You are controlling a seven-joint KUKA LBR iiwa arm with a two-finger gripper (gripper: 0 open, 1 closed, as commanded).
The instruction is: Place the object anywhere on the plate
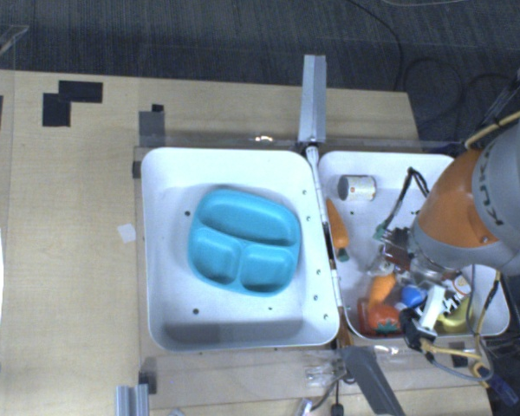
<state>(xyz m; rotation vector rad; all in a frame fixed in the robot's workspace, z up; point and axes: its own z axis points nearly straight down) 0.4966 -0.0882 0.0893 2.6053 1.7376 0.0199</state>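
Note:
A blue plate (pixel 243 239) with three compartments lies in the left white bin (pixel 160 258), with nothing on it. My gripper (pixel 405 277) is low in the right bin (pixel 433 167), down among a cluster of small objects near that bin's front. Around it lie an orange piece (pixel 380 289), a red piece (pixel 381 321), a blue piece (pixel 412 297) and a yellow piece (pixel 455 321). The arm's wrist hides part of this pile. The view does not let me tell whether anything is held.
A silver can (pixel 357 187) lies on its side at the back of the right bin. An orange carrot-like stick (pixel 335 222) with a green tip rests along the wall between the bins. Cables trail at the front right.

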